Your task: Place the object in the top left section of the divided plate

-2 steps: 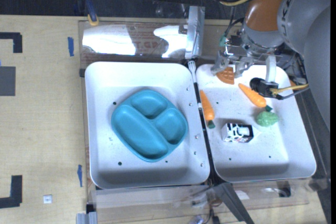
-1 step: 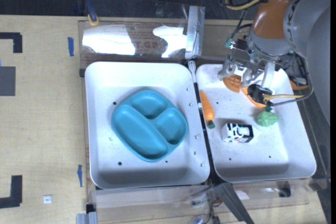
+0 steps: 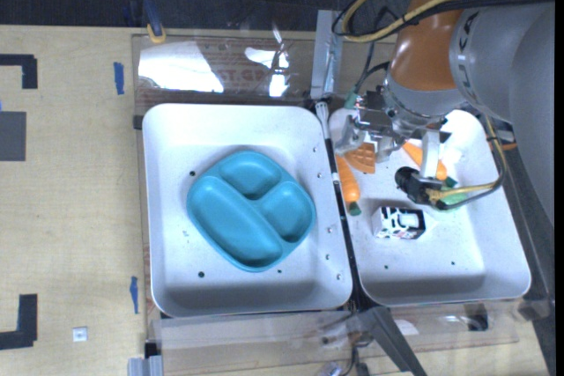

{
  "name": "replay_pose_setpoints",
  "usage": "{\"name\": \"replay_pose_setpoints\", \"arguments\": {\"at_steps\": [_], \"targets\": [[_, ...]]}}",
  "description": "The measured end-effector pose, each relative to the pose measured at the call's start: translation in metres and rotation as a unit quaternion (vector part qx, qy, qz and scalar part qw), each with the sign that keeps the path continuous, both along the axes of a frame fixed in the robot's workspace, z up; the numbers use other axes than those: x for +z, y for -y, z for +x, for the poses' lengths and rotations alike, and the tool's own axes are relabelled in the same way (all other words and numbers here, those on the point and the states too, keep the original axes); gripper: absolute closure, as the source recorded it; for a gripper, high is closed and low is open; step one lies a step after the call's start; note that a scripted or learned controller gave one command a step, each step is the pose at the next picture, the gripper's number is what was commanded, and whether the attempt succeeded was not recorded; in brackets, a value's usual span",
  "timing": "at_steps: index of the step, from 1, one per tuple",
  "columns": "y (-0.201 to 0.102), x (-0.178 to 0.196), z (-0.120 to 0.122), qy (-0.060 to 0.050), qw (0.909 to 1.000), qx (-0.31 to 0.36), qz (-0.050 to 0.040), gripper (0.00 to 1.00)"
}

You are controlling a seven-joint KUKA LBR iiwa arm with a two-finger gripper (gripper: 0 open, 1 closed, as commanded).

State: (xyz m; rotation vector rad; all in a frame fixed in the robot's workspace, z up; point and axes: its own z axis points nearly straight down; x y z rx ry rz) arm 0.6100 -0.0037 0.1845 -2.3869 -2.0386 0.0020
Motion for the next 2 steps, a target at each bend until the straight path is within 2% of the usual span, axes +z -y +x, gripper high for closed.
{"name": "replay_pose_setpoints", "arguments": {"at_steps": [1,2], "targets": [[-0.062,0.0,0.05,0.002,0.9991,0.043,-0.0001,1.0],[-0.139,-0.02,0.007,0.0,0.9998,-0.021,0.0002,1.0]]}}
